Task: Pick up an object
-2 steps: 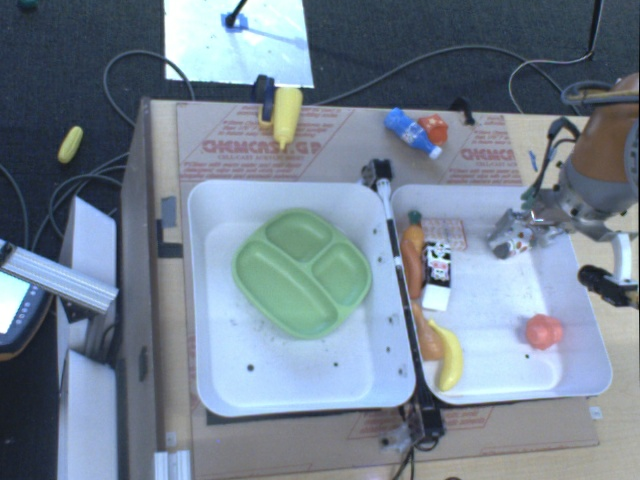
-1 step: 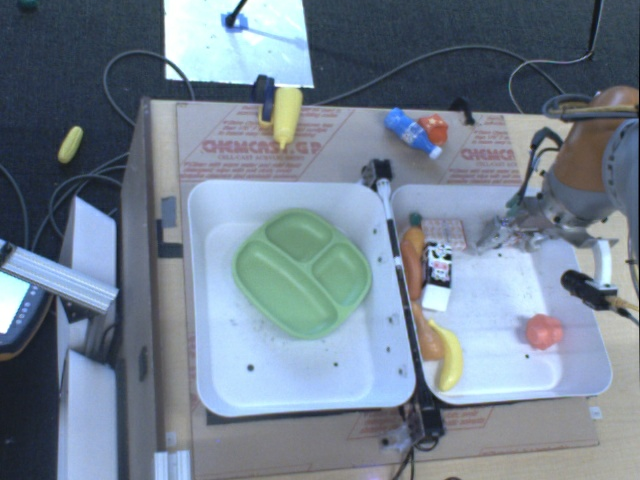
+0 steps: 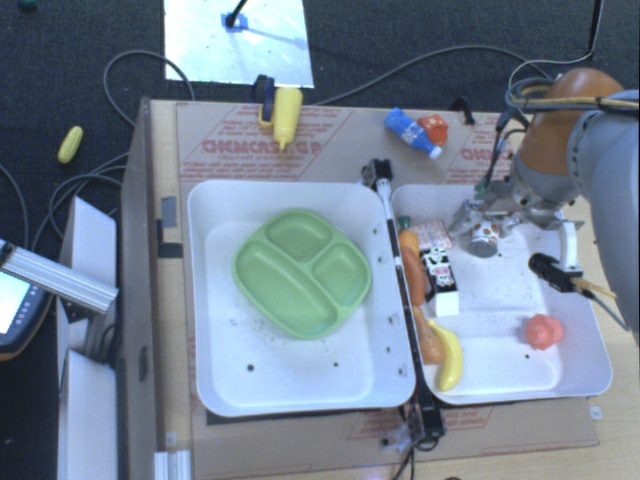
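Two shallow white bins point(image 3: 300, 393) sit side by side on a cardboard-covered bench. Within the right bin, a small silvery round object point(image 3: 484, 240) lies directly beneath the gripper point(image 3: 487, 218), whose finger state I cannot tell. Nearby lie a pink lump point(image 3: 543, 332), a yellow banana point(image 3: 449, 356), and a green divided tray point(image 3: 302, 271) left.

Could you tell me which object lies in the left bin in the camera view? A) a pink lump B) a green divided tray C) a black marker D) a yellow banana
B: the green divided tray lies in the left bin, while the banana lies in the right bin.
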